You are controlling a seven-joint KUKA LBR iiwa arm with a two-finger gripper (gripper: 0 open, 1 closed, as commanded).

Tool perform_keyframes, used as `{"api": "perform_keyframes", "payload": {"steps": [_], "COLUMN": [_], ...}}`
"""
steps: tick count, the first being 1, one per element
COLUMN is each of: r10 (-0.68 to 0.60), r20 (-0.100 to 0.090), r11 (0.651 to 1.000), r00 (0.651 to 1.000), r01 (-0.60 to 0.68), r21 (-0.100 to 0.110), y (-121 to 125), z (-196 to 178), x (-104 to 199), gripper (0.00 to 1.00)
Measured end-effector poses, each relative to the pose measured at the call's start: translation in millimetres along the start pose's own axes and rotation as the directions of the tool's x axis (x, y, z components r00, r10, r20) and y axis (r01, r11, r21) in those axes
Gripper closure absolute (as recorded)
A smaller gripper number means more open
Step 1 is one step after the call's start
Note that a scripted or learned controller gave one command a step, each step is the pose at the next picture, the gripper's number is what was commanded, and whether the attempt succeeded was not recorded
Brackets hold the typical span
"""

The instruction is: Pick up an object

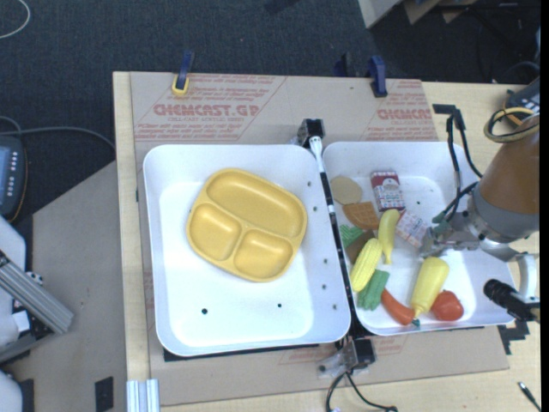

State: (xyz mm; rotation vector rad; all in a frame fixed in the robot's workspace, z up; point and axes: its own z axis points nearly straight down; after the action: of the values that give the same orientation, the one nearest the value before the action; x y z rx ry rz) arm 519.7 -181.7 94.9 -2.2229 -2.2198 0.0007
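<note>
Camera view: grey two-finger gripper [431, 240] sat low in the right shallow white bin [446, 157], beside a small pinkish packet [410, 227]; jaw state couldn't be told; yellow plastic pepper [428, 284] lay just below it; yellow three-compartment plastic plate [247, 224] lay in the left white bin [171, 299].

Toy food [388, 264] crowds the right bin [446, 161]; back strip bare.
</note>
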Motion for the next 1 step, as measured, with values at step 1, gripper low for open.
{"api": "perform_keyframes", "payload": {"steps": [1], "r10": [-0.003], "r20": [0.002], "r11": [1.000], "r00": [1.000], "r01": [0.003], "r21": [-0.007], "y": [6.6], "z": [-58.0], "x": [7.7], "gripper": [1.00]}}
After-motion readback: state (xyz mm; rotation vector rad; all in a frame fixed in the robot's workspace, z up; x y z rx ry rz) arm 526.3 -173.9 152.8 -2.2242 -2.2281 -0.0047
